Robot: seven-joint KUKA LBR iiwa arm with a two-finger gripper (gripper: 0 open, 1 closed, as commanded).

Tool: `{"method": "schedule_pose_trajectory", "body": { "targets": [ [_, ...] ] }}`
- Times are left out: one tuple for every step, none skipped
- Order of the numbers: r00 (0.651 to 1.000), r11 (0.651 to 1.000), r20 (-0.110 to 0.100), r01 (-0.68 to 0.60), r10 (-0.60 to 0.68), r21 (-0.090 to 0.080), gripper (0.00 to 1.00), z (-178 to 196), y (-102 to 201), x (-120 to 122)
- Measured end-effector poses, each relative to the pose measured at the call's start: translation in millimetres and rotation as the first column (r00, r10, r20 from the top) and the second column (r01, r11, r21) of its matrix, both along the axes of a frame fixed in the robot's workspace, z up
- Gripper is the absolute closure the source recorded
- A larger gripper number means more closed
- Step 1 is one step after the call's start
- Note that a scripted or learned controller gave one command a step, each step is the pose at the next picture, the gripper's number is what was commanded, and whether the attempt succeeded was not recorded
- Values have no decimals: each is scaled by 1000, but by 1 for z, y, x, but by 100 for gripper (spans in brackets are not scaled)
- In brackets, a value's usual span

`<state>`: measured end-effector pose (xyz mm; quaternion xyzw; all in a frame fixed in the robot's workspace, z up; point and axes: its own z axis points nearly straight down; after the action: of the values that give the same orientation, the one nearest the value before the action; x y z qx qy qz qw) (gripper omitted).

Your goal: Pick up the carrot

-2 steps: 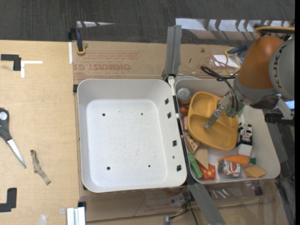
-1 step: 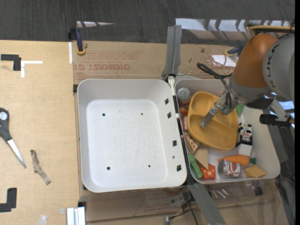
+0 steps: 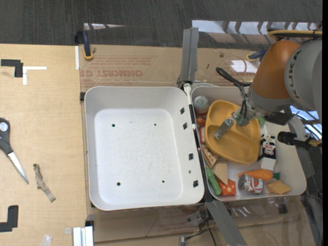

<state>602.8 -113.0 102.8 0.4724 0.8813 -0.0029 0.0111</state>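
Note:
The carrot (image 3: 260,174) is orange with a green tip and lies near the front of the right bin (image 3: 301,174), pointing left to right. My gripper (image 3: 224,128) hangs over the yellow bowl (image 3: 245,146) in the middle of that bin, up and to the left of the carrot and well apart from it. Nothing shows in the gripper. The grey arm with its orange band (image 3: 274,70) reaches in from the right.
Around the carrot lie a small can (image 3: 250,183), a yellow wedge (image 3: 279,187), a red block (image 3: 228,188), a green stick (image 3: 212,181) and a black-and-white item (image 3: 268,146). The left bin (image 3: 92,137) stands beside it. Scissors (image 3: 9,152) rest on the bench at far left.

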Motion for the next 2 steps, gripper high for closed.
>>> {"method": "schedule_pose_trajectory", "body": {
  "targets": [
    [986, 986, 1, 166, -166, 10, 0, -2, 2, -10],
    [985, 985, 3, 173, -173, -6, 100, 13, -9, -11]
  ]
}}
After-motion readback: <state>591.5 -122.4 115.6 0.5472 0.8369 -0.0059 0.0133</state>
